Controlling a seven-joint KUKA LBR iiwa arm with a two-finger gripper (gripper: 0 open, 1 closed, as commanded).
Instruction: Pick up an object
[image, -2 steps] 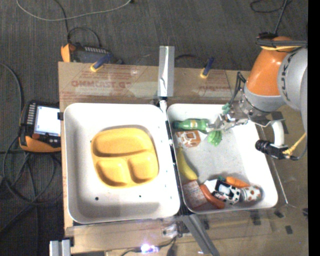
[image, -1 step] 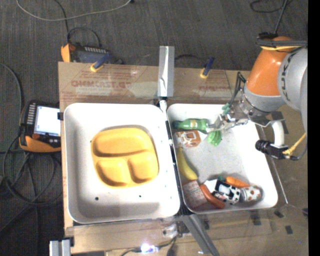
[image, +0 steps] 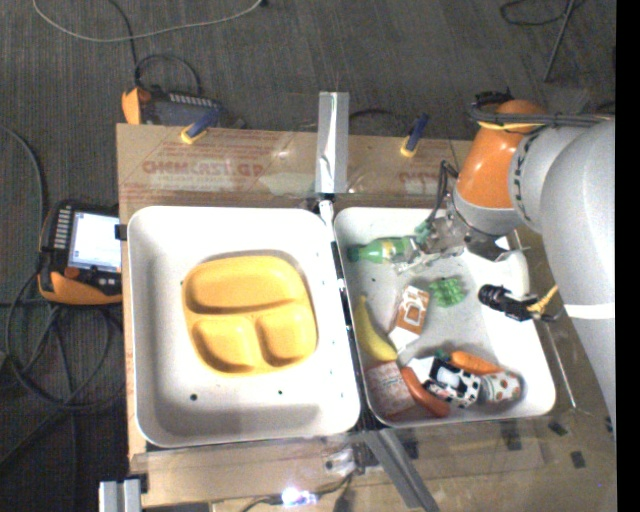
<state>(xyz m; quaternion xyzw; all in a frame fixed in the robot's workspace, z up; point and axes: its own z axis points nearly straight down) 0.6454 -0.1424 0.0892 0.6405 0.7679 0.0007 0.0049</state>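
Two white bins stood side by side on the counter; the left bin (image: 150, 300) held a yellow tray (image: 250, 310), the right bin (image: 535, 400) held the small things. The hand (image: 438, 236) hung over the far part of the right bin, and I could not tell its state. A green bottle (image: 385, 249) lay just left of the hand, its long axis going left to right. In my judgement, this bottle was the nearest thing to pick.
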